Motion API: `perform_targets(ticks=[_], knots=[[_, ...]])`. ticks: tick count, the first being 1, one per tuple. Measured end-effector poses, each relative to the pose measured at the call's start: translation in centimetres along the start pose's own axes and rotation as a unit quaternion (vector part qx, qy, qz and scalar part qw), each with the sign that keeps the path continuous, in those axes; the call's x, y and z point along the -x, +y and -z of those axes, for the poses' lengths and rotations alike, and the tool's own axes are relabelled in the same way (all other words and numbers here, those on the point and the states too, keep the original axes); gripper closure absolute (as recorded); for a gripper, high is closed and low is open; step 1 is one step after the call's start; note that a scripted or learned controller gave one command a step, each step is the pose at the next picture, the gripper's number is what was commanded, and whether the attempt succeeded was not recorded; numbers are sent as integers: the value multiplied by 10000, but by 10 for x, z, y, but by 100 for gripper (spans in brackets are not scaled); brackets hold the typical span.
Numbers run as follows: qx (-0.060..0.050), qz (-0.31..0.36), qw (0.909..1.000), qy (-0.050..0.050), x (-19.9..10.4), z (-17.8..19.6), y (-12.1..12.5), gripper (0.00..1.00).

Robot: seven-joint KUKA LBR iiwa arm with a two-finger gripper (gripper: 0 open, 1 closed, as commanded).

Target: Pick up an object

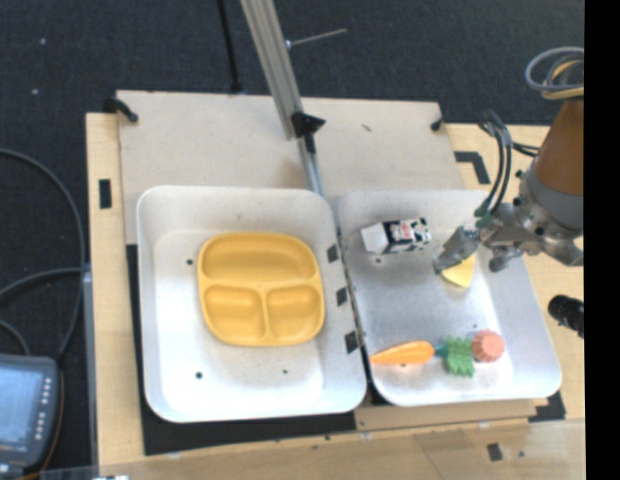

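In the right bin (pixel 510 368), a yellow wedge (pixel 458 273) is touched from above by the gripper (pixel 460 253). Whether anything is held cannot be told. The wedge should be centred before any lift is attempted.

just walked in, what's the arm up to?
The arm's claw hangs over the right bin, right at a yellow piece near the bin's middle; whether it has hold of it is unclear. Also in that bin: a small black-and-white toy, a carrot, a green piece and a pink piece. The left bin holds a yellow divided plate.
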State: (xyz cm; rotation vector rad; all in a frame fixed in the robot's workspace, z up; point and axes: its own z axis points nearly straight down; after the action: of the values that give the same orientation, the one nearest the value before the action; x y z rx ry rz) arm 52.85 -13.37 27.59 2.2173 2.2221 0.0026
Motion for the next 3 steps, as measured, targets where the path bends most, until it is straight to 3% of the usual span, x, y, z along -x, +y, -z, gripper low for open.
perform_targets(ticks=[1, 3], knots=[[-1, -7, 10000, 2, 0, 0, 0, 0], [-29, -25, 10000, -2, -10, -103, 8, 0]])
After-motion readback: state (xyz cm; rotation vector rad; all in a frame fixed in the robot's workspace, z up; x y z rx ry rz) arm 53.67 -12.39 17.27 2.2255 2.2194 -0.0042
